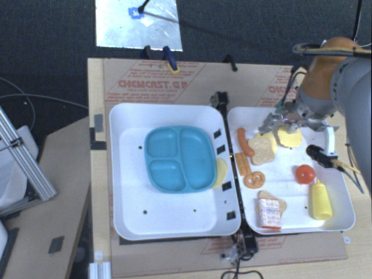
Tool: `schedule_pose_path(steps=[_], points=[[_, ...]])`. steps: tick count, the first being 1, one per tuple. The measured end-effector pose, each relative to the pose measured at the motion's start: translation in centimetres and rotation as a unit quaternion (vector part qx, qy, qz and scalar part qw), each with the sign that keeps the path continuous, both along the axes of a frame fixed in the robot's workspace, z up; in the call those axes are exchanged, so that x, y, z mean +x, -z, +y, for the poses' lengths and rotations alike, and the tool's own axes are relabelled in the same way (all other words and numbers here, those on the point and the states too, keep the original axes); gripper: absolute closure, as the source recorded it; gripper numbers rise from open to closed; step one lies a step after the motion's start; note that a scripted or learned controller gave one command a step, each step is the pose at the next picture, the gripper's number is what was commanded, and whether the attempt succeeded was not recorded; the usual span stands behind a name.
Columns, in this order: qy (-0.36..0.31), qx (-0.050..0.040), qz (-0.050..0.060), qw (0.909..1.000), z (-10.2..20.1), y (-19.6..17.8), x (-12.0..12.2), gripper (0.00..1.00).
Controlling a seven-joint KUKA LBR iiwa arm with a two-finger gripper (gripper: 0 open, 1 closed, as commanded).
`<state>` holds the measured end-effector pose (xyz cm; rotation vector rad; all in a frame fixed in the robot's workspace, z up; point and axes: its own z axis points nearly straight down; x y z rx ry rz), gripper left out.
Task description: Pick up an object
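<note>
My gripper (283,122) hangs low over the back of the right bin (346,213), just above a pale yellow slice (290,139) and a bread slice (263,149). Nothing shows as held in it. To the left of these lie a red sausage (244,141), an orange strip (242,165) and a pretzel (254,180). A red tomato (304,174) and a yellow bottle (320,200) lie at the right. A red and white packet (269,213) rests near the front wall.
The left bin (125,179) holds a blue divided plate (178,158) with a yellow disc (221,171) tucked by its right edge. A black divider with clips (229,156) runs between the bins. The grey arm (349,80) reaches in over the right bin's back corner.
</note>
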<state>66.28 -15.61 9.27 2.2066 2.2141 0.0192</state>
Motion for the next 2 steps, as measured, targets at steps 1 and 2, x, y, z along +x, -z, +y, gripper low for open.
schedule_pose_path(steps=[1, 2], points=[[0.002, -0.0010, -0.001, 1.0000, -5.0, -0.1, -4.5, 0.00], [-0.001, -0.0047, -0.004, 1.0000, -5.1, -1.3, -4.2, 1.00]])
